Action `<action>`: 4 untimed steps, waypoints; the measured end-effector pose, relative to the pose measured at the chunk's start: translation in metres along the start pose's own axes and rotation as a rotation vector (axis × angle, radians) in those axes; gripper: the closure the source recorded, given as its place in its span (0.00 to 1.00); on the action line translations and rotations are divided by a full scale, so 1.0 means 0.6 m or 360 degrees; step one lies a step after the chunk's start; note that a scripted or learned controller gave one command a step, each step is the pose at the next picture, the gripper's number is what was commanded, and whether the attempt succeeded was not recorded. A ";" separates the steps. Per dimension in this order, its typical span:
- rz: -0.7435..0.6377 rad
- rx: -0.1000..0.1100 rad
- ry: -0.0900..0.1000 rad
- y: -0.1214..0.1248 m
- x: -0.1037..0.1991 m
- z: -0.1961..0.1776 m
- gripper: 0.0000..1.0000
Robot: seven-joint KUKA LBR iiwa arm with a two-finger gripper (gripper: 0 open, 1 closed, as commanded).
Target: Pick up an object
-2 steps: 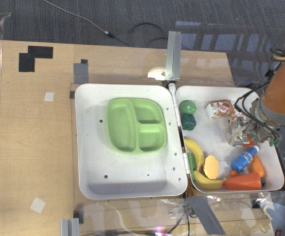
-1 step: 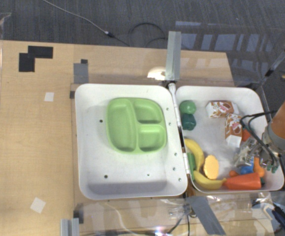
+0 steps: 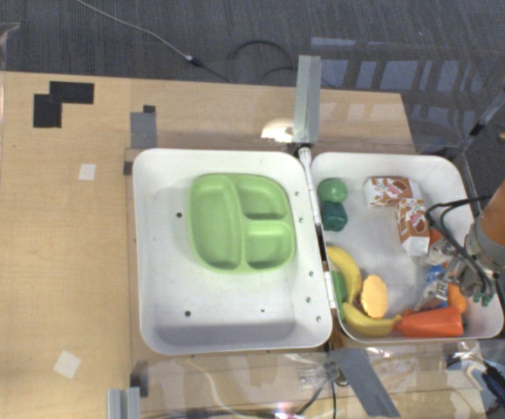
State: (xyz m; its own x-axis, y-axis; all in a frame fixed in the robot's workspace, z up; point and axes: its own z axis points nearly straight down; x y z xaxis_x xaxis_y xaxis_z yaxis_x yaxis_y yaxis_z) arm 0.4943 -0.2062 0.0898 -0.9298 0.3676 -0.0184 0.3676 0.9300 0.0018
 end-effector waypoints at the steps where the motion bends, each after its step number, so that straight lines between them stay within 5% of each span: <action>1: -0.0044 0.0001 0.0000 0.000 0.002 0.000 0.00; 2: -0.0035 0.0002 -0.0002 0.002 0.004 0.000 0.00; 3: 0.0024 -0.0002 0.0004 0.096 0.041 -0.001 0.00; 4: -0.0437 -0.0004 0.0007 0.137 -0.146 0.005 0.00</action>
State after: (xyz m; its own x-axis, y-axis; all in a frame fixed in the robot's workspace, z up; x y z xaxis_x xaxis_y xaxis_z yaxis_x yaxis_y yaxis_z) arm 0.6060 -0.1621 0.0888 -0.9947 0.1018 -0.0140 0.1018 0.9948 -0.0002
